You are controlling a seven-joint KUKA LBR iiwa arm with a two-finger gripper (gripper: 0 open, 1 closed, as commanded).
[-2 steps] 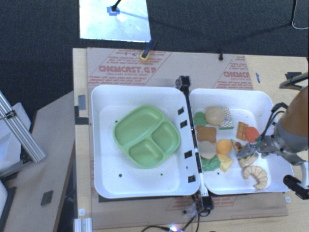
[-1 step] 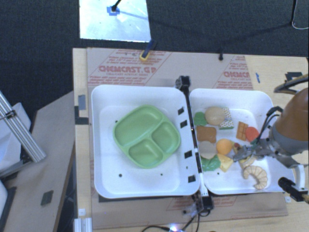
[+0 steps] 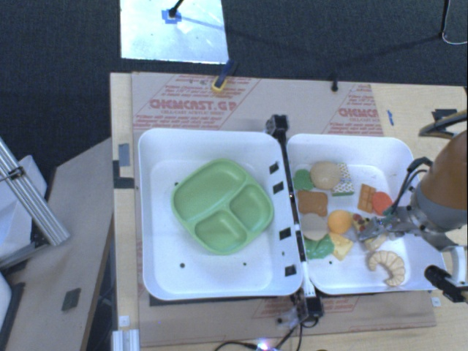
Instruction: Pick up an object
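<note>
White right bin (image 3: 398,151) holds pincer (image 3: 371,231) among toy foods.

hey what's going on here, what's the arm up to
A grey robot arm with an orange band reaches in from the right over the right bin, which holds a pile of toy food. Its gripper is down among the pieces, near an orange round piece and just above a croissant; nothing is visibly held. The left bin holds a green divided tray, with nothing in its compartments. It looks like a pick attempt that hasn't produced a grasp yet.
</note>
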